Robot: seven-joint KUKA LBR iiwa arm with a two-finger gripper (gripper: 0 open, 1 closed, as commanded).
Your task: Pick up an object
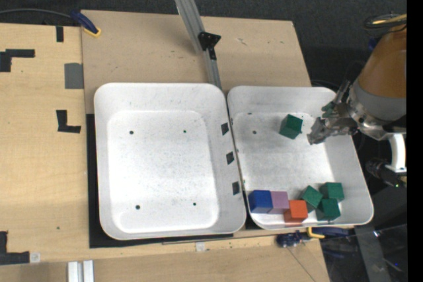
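Note:
A green block (291, 126) lies alone in the upper part of the right bin (277, 162). My gripper (317, 134) hangs just to its right, low over the bin floor, with a small gap between it and the block. Along the bin's near edge sit a blue block (260, 201), a lilac block (279, 200), an orange block (297, 210) and three more green blocks (324, 198). Nothing shows between my fingers.
The left bin (158, 158) stands beside the right one, with a raised divider between them. A slanted metal pole (192, 10) rises from the bench behind the bins. The arm's orange band (386, 69) overhangs the right bin's right rim.

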